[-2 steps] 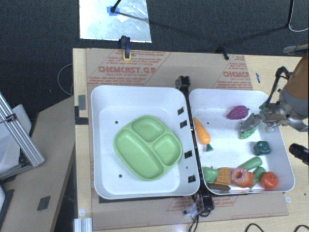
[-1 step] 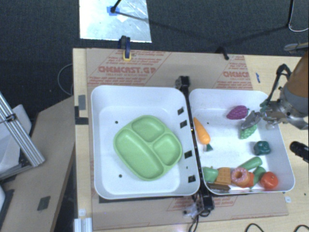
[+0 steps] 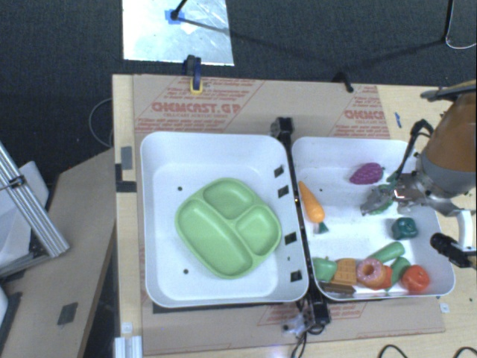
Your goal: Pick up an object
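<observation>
My gripper (image 3: pixel 376 201) hangs low in the right bin (image 3: pixel 335 171), reaching in from the right edge. It sits just below a purple bunch of grapes (image 3: pixel 367 173) and up-left of a dark green object (image 3: pixel 405 227). An orange carrot (image 3: pixel 311 203) lies against the bin's left wall. Along the front wall lie a green vegetable (image 3: pixel 384 252), a pink donut (image 3: pixel 370 272), a red tomato (image 3: pixel 416 277), a tan cracker (image 3: pixel 344 270) and another green piece (image 3: pixel 324 266). I see nothing held in the gripper.
The left bin (image 3: pixel 164 162) holds a light green divided plate (image 3: pixel 228 227). A black divider with clips (image 3: pixel 287 192) runs between the two bins. The arm's orange band (image 3: pixel 453 136) rises at the right edge.
</observation>
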